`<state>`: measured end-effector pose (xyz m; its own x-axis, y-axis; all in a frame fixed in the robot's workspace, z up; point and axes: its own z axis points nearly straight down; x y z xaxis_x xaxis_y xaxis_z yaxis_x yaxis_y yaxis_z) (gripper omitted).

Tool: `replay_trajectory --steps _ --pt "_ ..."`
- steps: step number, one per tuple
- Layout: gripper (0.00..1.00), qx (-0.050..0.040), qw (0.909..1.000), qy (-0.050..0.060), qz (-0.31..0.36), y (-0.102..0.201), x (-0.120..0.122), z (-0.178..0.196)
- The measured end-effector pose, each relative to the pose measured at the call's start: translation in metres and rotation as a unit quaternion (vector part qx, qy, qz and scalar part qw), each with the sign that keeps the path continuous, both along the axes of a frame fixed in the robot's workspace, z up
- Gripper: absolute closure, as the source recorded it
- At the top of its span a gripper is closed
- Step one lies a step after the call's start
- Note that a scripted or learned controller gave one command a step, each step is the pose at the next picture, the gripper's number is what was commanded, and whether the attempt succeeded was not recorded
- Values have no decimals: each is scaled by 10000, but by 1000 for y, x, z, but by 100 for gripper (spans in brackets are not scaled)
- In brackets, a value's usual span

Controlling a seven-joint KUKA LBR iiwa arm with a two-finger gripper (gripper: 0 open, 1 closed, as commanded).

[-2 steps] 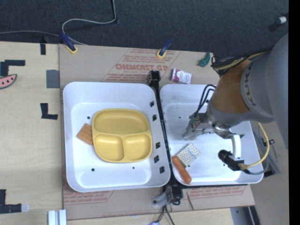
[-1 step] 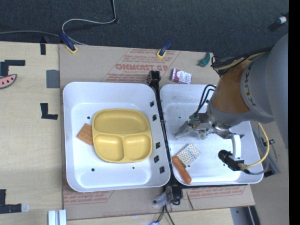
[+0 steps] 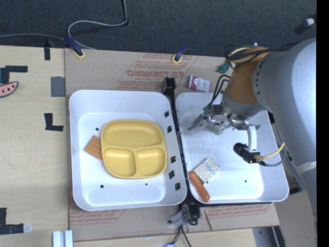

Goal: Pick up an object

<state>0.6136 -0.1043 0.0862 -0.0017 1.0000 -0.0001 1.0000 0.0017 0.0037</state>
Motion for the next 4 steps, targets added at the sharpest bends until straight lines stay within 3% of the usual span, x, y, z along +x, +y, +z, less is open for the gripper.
replay_trajectory --steps 1,2,3,4 --pt "100 -6 10000 -1 6 0 0 9" --pt "100 1 10000 6 10 1 0 19" --pt "0 -1 10000 6 9 0 0 18" --pt "0 -3 10000 6 0 1 55 -1"
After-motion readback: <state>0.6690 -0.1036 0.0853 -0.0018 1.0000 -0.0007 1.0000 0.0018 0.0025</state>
